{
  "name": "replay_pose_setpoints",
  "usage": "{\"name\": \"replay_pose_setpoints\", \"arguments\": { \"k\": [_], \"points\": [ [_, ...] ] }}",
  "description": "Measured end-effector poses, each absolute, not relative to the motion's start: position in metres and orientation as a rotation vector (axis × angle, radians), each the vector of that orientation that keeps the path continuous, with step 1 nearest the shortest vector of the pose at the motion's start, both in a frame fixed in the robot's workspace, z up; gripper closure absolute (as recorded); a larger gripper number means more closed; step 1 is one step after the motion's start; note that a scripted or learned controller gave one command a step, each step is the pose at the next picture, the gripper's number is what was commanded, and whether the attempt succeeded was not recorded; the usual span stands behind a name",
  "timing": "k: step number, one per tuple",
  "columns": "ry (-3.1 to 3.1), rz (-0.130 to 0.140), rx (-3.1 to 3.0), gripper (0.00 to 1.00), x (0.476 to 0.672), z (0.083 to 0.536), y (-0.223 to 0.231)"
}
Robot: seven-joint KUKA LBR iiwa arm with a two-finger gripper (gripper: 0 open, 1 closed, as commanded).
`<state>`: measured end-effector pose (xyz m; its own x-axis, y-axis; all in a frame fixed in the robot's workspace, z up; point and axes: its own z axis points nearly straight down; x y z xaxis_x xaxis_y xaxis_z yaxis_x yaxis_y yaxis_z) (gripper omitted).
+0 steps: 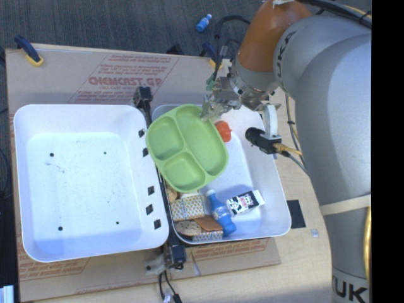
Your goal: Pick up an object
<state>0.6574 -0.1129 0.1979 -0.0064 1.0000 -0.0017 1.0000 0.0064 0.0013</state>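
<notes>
Left bin [82, 182] bare. Green divided tray [187, 147] tilted over right bin [271, 194] near its far-left corner, far rim up at gripper [211, 109]. Jaws appear pinched on that rim; tray hangs down-left from jaws.

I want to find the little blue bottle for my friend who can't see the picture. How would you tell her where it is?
Look at the right-hand white bin, the one with the big green divided plate. Go to its near end, below the plate, where small things are piled up. The blue bottle lies there tilted, between a black-and-white carton and some brown packets; it is the only blue thing in the bin.
</notes>
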Motion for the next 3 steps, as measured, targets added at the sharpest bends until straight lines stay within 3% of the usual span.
{"name": "replay_pose_setpoints", "arguments": {
  "k": [1, 2, 3],
  "points": [
    [2.226, -0.004, 2.215, 1.0, 0.657, 0.245, -0.121],
    [2.206, 0.006, 2.202, 1.0, 0.595, 0.28, -0.093],
    [2.205, 0.004, 2.207, 1.0, 0.598, 0.252, -0.086]
  ]
}}
